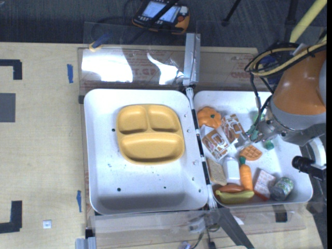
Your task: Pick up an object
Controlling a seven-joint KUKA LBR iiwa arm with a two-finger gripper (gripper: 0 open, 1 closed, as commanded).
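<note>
The claw (258, 134) hangs low in the right bin (295, 104), near its middle, just above the waffle (251, 152); whether it is released or clenched cannot be told. Around it lie a pumpkin (209, 116), a carrot (246, 176), a banana (234, 196) and a can (281, 188). The left bin (98, 154) holds a yellow tray (150, 133).

Just left of the gripper (258, 132), glossy printed wrappers (224, 135) catch light in a smooth white plastic bin (290, 165); farther left, a satin yellow plastic tray (150, 133); pale matt wood bench (41, 139) beyond.
</note>
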